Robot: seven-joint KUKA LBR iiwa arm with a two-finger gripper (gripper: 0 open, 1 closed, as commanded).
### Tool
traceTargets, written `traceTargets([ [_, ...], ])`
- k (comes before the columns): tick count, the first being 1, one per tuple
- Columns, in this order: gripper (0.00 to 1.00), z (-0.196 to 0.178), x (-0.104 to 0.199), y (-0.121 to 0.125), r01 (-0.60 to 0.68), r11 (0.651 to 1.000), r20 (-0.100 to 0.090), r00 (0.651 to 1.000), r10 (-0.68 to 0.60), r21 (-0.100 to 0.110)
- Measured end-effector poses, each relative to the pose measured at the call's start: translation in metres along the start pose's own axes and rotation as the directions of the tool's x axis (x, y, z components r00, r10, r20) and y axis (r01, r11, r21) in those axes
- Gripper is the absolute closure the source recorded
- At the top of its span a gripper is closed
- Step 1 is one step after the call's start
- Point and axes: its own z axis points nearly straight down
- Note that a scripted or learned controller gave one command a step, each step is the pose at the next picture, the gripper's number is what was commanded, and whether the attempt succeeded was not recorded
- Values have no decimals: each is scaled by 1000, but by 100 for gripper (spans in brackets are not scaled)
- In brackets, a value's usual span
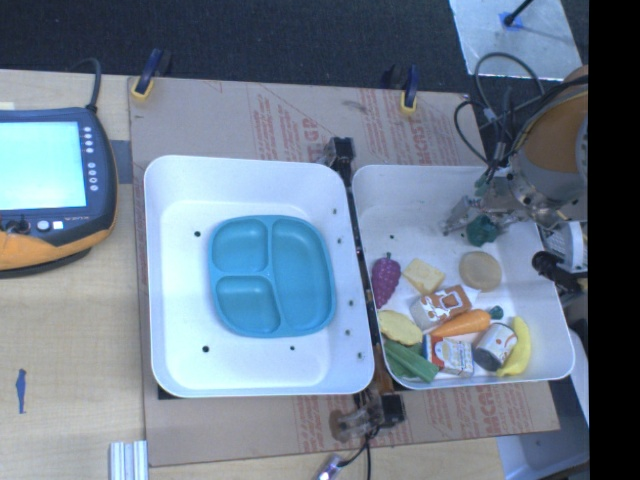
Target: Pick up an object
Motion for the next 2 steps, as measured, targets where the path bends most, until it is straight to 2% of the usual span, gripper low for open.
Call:
traceTargets([
  [1, 0, -44, 0, -45, -1, 1000, 0, 1000, 1, 1],
  [2, 0, 1, 23, -2, 2, 1000, 1, 1000, -2, 1],
])
